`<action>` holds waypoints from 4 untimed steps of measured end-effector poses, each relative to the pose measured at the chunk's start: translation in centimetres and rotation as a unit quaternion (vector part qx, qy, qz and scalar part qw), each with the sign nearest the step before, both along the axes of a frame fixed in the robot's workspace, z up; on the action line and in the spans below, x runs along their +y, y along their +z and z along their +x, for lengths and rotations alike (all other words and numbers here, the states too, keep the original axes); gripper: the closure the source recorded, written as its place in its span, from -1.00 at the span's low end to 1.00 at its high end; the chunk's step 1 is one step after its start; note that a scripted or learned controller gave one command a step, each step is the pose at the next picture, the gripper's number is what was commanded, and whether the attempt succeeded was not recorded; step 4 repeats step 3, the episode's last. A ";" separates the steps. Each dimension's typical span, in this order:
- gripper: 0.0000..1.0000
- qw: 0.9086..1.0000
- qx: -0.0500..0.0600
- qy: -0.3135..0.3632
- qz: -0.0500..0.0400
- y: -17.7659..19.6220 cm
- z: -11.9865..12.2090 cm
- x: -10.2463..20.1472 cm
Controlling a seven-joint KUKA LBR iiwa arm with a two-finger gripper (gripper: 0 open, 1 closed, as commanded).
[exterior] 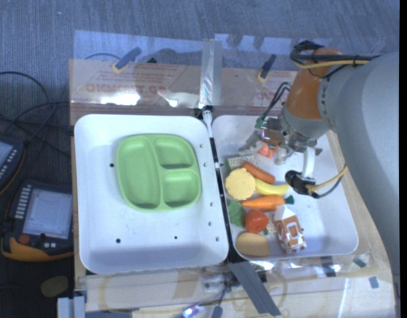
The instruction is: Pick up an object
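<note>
The toy food (263,204) is heaped in the right bin (336,230), so that it can be reached. The pincer (275,146) is held low over the top of the heap, by a carrot (258,172), likely for a grab. Whether it is clenched cannot be told. A green tray (158,172) is kept in the left bin (97,230).

A cardboard-covered worktop (91,85) carries two shallow white bins set side by side, edges touching: the left bin (97,237) and the right bin (336,234). Clear plastic sheeting (157,52) lies taped across the worktop's far edge behind both bins.
</note>
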State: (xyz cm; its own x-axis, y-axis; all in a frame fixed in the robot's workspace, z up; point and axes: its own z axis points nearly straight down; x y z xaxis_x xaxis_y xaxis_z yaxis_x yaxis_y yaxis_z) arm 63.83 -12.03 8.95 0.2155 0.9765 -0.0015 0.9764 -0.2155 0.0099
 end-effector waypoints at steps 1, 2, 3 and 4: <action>1.00 1.000 -0.002 0.000 0.001 1.2 0.1 0.0; -1.00 1.000 -0.002 0.000 0.001 1.2 0.1 0.0; 1.00 1.000 -0.001 0.000 0.002 2.0 0.1 0.1; 1.00 1.000 -0.001 0.000 0.002 2.0 0.1 0.1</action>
